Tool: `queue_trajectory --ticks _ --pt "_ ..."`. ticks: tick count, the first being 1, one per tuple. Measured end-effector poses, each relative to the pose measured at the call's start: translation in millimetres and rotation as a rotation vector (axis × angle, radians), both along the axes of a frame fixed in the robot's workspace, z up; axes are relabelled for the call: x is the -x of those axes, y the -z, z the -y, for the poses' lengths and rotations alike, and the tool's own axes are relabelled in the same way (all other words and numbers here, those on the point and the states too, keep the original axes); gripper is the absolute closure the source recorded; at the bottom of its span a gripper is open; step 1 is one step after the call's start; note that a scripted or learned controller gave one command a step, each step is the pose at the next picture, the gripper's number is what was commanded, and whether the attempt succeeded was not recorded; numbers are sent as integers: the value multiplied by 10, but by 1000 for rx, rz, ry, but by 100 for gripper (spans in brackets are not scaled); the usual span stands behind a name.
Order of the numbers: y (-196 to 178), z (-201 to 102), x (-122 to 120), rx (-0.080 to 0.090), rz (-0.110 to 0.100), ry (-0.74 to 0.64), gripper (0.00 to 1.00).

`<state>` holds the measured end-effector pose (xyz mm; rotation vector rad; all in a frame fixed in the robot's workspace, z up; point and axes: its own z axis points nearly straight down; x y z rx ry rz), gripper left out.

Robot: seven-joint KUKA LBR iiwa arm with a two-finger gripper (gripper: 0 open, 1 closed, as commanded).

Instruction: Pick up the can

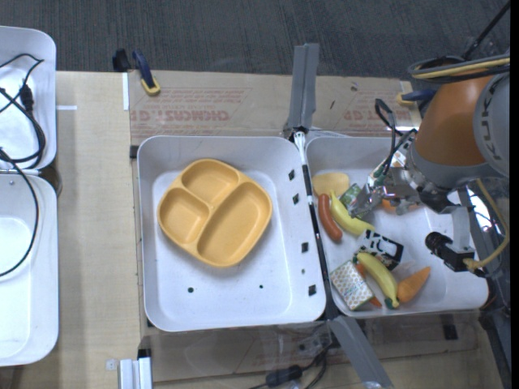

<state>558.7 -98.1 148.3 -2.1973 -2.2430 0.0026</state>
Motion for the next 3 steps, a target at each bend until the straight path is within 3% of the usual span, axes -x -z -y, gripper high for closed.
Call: queue_trajectory --ticks 1,2,3 --pt "532 91 -384 -2 7 -27 0" --pt "443 121 -379 1 7 -22 100" --pt "-434 -408 -740 1 2 -25 100"
